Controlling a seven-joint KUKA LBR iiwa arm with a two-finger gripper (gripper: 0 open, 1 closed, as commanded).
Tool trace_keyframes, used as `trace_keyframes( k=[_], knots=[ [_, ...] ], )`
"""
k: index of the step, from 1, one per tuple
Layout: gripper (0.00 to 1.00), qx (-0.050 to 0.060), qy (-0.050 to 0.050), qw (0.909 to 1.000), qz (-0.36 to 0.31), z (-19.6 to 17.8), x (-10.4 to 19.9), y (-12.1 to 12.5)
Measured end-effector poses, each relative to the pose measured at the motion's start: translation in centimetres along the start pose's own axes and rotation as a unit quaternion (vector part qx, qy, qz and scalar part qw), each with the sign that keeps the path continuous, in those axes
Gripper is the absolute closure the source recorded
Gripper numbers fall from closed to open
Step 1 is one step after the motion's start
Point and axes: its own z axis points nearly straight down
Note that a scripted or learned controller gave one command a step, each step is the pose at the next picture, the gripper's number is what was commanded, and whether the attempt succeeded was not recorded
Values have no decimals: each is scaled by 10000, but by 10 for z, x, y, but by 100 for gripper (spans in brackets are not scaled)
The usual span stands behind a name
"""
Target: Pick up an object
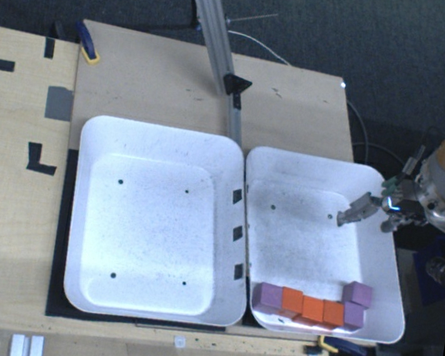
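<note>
No pick is yet achieved: the grey two-finger tool [362, 210] hovers over the right shallow white plastic bin [337, 177], its opening indeterminable and nothing visibly held, with the purple and orange cubes [315, 305] well below it at the bin's near wall.

a pale wooden bench [163, 78] bears two white bins, left [85, 192] and right [385, 268], side by side.

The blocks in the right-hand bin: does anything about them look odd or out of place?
Nothing looks spilled or damaged. The purple and orange blocks are all crowded into the near corner of the right bin, one purple block perched higher against the wall. The gripper hangs well away from them.
</note>
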Motion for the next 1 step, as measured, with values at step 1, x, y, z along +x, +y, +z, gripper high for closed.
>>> trace_keyframes(
  k=[1],
  knots=[
    [0,16,1,10000,-12,38,26,30]
  ],
)
